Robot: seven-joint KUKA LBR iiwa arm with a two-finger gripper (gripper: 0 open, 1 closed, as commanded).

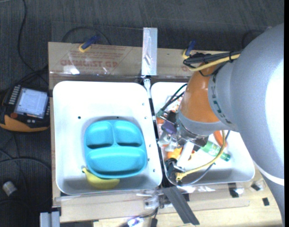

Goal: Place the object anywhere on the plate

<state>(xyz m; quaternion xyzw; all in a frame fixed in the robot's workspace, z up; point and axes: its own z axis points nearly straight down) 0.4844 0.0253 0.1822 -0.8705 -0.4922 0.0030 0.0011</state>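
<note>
In the left bin (68,126), a smooth blue three-compartment plate (116,148) overlaps a yellow banana (100,181) at 7 o'clock. The gripper (179,148) hangs over mixed objects (215,149) in the right bin (239,169); its opening cannot be determined.

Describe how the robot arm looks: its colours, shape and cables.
The arm is thick, rounded and light grey, with an orange band above a grey wrist ring. Black and yellow cables run along its top, and a yellow cable loops below the wrist.
</note>
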